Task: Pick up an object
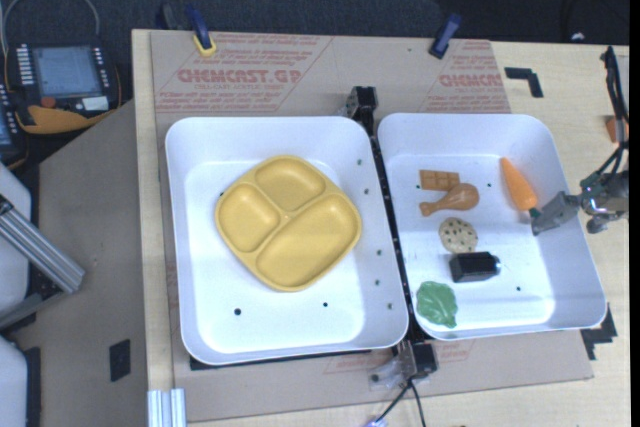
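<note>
Yellow, glossy and three-welled, a rounded plastic plate (289, 221) sits in the left bin (190, 245). Right of it, the second bin (570, 295) holds a carrot (518, 184), drumstick (452, 201), speckled cookie (458, 234), black block (473, 266) and green leaf (437, 303). Metal gripper (556, 212) hovers just beyond the carrot; its spread I cannot tell.

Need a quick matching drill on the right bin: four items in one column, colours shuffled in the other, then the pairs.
Items:
1. carrot-shaped toy
2. leaf-shaped toy
3. small rectangular block
4. round speckled cookie

Colours:
A. black
B. tan with dark spots
C. orange
D. green

Pairs: 1-C, 2-D, 3-A, 4-B
</note>
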